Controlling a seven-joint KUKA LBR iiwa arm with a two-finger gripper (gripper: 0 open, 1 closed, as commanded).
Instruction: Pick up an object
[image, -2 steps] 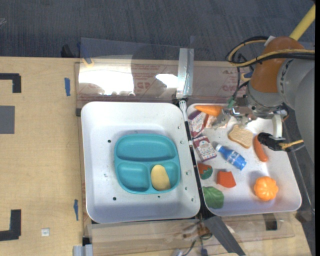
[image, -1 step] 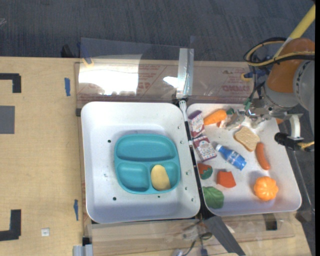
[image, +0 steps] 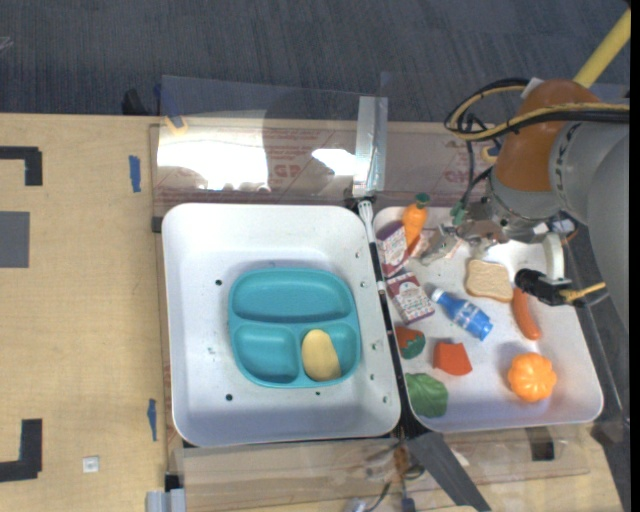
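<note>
The robot's gripper hangs over the back of the right bin, close to a slice of toast, but I cannot tell what it is doing. A blue bottle, an orange pumpkin and small packets lie there too; their writing is too tiny to read. In the left bin, a yellow potato sits in a teal tray.

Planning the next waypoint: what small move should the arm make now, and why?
Probably lower the gripper slightly toward the bread slice. It hovers at the back of the right bin, just above the slice, which lies flat and apart from the blue bottle.
</note>
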